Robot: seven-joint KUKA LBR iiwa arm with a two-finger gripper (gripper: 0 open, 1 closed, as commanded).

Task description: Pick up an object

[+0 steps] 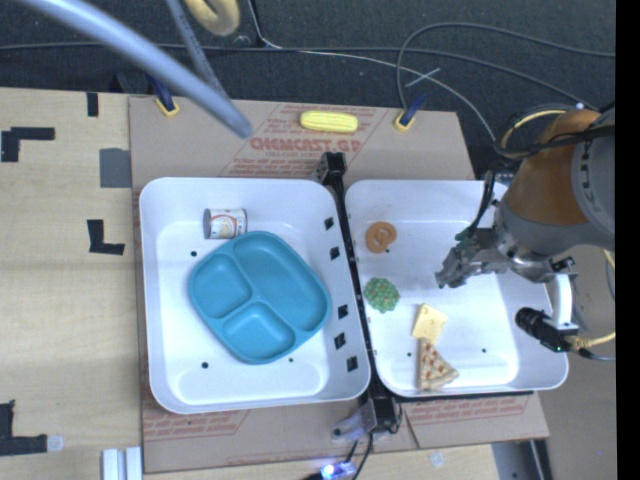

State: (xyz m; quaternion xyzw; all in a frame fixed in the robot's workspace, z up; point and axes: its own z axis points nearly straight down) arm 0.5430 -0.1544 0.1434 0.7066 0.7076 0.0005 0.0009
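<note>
My gripper (452, 271) hangs over the right bin (455, 200), right of centre, with the grey arm and its orange band behind it at the right. Nothing shows between its fingers. In that bin lie a brown round pretzel-like piece (380, 236) near the back left, a green broccoli (380, 293) at the left wall, a yellow cheese wedge (429, 322) and a pizza slice (434, 367) toward the front. The cheese lies just below and left of the gripper.
The left bin (160, 268) holds a blue divided plate (259, 295) and a small can (224, 223) on its side. A yellow corn cob (328, 122) lies on the cardboard behind the bins. Cables run across the back.
</note>
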